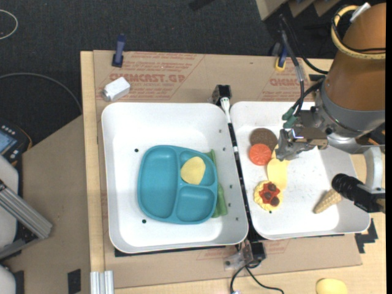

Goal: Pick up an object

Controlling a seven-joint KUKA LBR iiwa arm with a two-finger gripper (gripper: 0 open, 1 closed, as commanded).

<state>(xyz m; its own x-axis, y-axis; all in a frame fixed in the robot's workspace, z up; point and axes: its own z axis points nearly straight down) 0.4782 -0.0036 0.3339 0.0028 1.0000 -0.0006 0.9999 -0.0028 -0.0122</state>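
The grey arm with its orange band (361, 48) fills the upper right and reaches down over the right white bin (349, 219). The left white bin (122, 164) holds a teal divided plate (160, 185) lying over a green piece (219, 195) at its right edge, with a pale yellow round item (193, 170) in the plate's upper right compartment. The gripper (288, 152) hangs low over the right bin, just above a pale yellow piece (277, 171); I cannot tell whether it touches or pinches that piece. Just left of the gripper lie a brown disc (263, 136) and, touching it below, an orange-red disc (260, 154). Below the pale piece sits a small yellow item topped with red and dark bits (269, 195). An ice-cream cone (327, 201) lies well to the right.
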